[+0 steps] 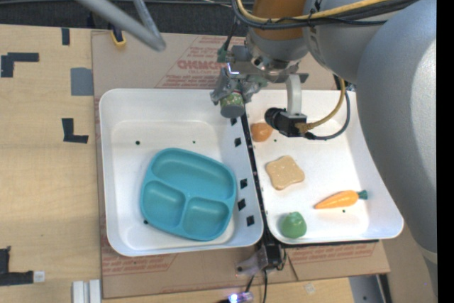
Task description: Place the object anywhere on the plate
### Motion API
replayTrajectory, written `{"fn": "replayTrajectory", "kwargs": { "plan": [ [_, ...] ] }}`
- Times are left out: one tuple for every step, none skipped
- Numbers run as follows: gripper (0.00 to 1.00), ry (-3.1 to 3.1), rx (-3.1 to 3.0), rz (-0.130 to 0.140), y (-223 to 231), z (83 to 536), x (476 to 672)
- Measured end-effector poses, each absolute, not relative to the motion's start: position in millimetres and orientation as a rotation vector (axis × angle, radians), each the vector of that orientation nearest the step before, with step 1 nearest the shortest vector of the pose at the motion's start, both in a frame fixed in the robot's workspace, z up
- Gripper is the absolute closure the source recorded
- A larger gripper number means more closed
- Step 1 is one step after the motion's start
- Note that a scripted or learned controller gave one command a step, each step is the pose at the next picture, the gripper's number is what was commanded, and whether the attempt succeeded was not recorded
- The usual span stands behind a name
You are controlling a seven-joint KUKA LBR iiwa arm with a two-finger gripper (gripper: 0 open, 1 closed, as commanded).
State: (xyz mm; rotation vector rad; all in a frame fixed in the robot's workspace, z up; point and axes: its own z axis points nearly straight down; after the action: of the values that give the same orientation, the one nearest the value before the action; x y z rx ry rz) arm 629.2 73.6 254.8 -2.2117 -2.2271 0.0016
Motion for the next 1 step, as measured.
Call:
{"fn": "replayTrajectory", "kwargs": {
  "plan": [
    [1.00, -2.226, -2.211, 0.005, 128.5, 231.5, 616.4]
  ]
}}
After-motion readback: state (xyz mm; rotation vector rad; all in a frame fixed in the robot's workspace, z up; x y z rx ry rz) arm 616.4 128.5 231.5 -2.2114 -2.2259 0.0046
